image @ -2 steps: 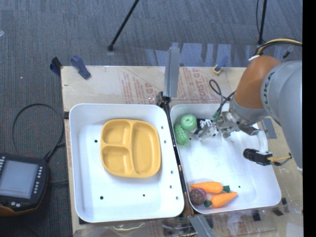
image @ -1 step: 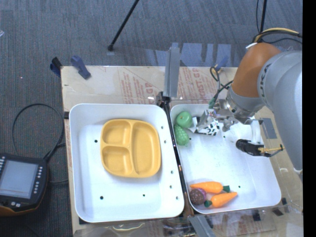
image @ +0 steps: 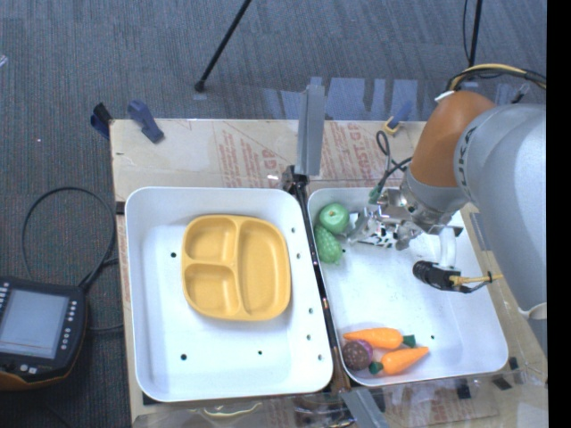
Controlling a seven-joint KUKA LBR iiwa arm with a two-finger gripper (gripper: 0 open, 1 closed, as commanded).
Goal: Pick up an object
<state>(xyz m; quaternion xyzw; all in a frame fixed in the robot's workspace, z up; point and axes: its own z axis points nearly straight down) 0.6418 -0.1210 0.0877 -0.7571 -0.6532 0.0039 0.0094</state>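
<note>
We see the end effector (image: 379,226) low beside a glossy green apple (image: 334,217) (its opening we cannot tell); smooth tapered carrots (image: 375,336) lie near.

The gripper (image: 379,227) hangs low in the right bin (image: 464,341) beside a green apple (image: 334,217).

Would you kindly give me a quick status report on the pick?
Gripper low in right bin, beside green apple and green vegetable. Nothing seen held. Two carrots at near edge, out of the way.
</note>
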